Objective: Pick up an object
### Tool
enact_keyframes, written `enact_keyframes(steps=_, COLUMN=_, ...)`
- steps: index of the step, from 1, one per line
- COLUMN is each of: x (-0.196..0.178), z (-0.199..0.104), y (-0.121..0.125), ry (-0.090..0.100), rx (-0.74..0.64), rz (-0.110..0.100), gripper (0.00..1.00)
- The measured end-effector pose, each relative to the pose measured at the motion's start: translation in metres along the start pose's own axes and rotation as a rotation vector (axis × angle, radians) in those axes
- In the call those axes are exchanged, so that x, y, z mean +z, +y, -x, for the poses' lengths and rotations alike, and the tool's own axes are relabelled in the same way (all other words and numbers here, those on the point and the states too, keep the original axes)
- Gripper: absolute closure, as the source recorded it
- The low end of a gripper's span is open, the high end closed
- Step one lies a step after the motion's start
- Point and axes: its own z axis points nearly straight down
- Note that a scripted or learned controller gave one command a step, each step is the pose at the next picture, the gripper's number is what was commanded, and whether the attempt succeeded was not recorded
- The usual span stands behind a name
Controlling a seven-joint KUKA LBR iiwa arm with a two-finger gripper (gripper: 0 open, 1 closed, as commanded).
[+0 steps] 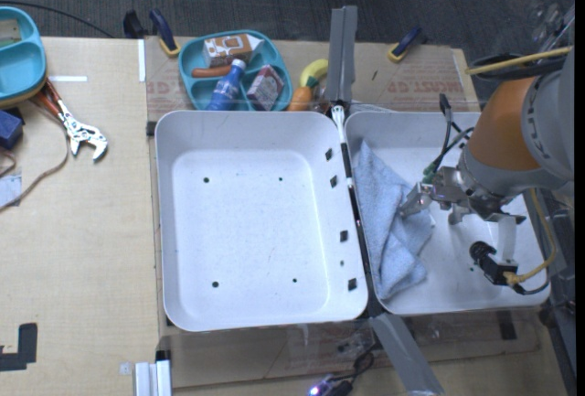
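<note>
Hidden under the arm: right part of the right bin. Cut by the left edge: blue tray. Too small to read: end effector fingertips against the cloth.

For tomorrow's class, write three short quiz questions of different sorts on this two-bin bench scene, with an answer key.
1. True or false: the light blue cloth lies in the left bin.
2. Multiple choice: the gripper is nearest which thing? A) the wrench B) the cloth C) the teal tray
3. Fill in: beyond the bins, the teal tray holds a blue ____.

Key: 1 false, it lies in the right bin; 2 B; 3 bottle.
</note>
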Motion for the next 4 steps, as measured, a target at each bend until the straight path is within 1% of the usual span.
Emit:
enact_keyframes(steps=1, x=-0.068, z=0.050, y=0.022, ry=-0.001, rx=-0.038, rz=0.002, gripper=0.00)
enact_keyframes(steps=2, x=-0.004, z=0.009, y=-0.020, ry=0.001, rx=-0.104, rz=-0.002, gripper=0.00)
enact_keyframes(steps=3, x=0.000, z=-0.003, y=0.024, ry=0.000, rx=-0.092, rz=0.001, gripper=0.00)
enact_keyframes(steps=4, x=-0.032, z=0.049, y=-0.019, ry=0.000, rx=-0.138, rz=0.000, gripper=0.00)
